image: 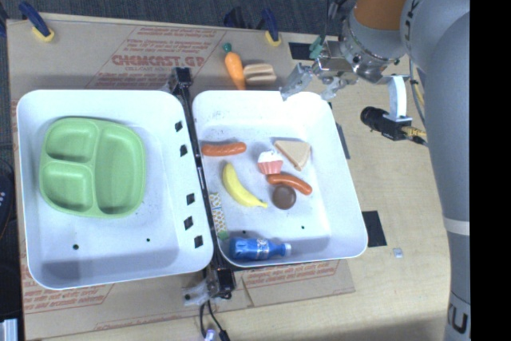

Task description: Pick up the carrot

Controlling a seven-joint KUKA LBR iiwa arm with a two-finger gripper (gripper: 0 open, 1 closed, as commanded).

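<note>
Grey KUKA arm w/ orange band [423, 20] enters from 3 o'clock side, wrist bent toward 9. Cardboard-covered bench [152, 52] carries both bins; blue clamps at its far edge. Left shallow white plastic bin [32, 196] holds a pale green divided plastic plate [93, 166], sitting toward the bin's 10 o'clock. Right shallow white plastic bin [339, 196] touches the left one along a black hinge strip.

Two-finger metal gripper [307, 81] hovers at the right bin's 1 o'clock corner, just over the rim. Fingers look slightly spread, nothing betw. them.

In the right bin, approx by size: blue plastic bottle w/ white cap [257, 249] lying on its side at 6 o'clock edge; yellow toy banana [238, 186] near centre; orange-red toy sausage [223, 148] at 10 o'clock; tan toy sandwich wedge [294, 152] at 2 o'clock; second red-brown toy sausage [291, 183] at 3 o'clock; pink-and-white toy cupcake [270, 164] just beside the wedge; small brown round toy [283, 198] touching that second sausage.

Orange toy carrot w/ green top [233, 68] lies outside both bins, on cardboard at 12 o'clock of the right bin, well left of the gripper. Small tan-and-pink toy burger [259, 74] lies just beside it at its 3 o'clock.
</note>
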